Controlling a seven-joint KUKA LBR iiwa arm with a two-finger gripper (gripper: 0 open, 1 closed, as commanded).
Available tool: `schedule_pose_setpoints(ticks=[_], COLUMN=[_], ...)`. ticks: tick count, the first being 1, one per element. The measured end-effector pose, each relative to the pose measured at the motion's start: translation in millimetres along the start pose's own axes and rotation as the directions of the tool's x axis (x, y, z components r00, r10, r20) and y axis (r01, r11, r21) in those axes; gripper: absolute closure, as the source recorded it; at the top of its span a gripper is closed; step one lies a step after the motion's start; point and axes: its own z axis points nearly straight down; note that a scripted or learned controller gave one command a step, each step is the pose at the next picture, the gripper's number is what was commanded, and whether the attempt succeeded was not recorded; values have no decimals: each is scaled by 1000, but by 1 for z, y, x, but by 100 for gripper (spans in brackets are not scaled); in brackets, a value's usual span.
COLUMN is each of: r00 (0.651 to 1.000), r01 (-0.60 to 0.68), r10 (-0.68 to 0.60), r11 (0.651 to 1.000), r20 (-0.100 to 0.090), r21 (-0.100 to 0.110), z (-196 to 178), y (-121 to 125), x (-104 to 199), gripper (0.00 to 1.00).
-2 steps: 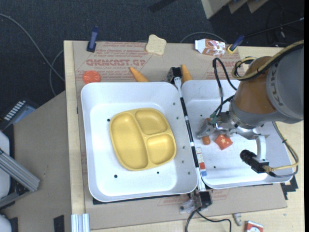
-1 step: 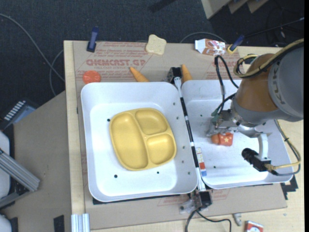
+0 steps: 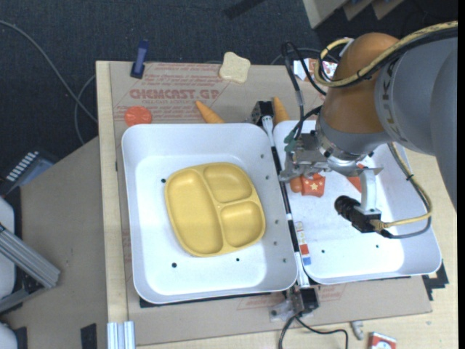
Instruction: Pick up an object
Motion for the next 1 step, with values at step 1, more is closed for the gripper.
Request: schedule_pose_setpoints(ticks=[1], r00=[1000], r01=[-1], r10=[1], r11=[1000], r20=[0], r21=[3], z=[-25], y=[-27], x=[50], gripper=[100])
